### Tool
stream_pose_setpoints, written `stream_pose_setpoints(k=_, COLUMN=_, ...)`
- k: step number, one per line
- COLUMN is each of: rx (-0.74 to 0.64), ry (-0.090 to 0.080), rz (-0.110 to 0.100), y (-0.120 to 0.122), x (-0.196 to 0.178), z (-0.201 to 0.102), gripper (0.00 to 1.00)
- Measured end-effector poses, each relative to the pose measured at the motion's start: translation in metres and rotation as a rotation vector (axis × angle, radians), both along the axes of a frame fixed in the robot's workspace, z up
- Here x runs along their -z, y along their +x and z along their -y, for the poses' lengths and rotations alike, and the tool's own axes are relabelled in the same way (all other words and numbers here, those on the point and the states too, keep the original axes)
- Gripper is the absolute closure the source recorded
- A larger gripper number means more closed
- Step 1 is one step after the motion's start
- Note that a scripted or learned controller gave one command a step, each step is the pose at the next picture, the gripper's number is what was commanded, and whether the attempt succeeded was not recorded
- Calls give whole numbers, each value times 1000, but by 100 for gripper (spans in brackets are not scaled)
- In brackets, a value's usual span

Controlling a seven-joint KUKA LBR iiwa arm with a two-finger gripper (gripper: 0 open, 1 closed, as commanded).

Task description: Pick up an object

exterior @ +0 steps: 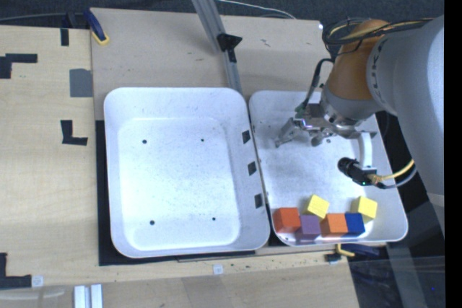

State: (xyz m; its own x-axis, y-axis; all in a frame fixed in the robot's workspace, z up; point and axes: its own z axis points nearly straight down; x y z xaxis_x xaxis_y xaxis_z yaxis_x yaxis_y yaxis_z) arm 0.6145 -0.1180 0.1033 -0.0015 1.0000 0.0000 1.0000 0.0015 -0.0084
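Observation:
Several small blocks lie along the front edge of the right bin (285,177): an orange block (287,218), a purple block (310,226), a yellow block (317,206), a second orange block (336,224), a blue block (354,224) and another yellow block (367,208). My gripper (297,141) hangs over the back half of the right bin, well behind the blocks. Its fingers are spread open with nothing between them.
The left bin (173,169) sits beside the right one, sharing a raised rim. A slanted metal pole (206,3) reaches down to the back edge between the bins. A black cable fitting (354,169) hangs off the wrist over the right bin.

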Motion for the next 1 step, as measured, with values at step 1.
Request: stream_pose_setpoints(k=1, rx=-4, ry=-2, rz=3, y=63, x=12, z=-22, gripper=0)
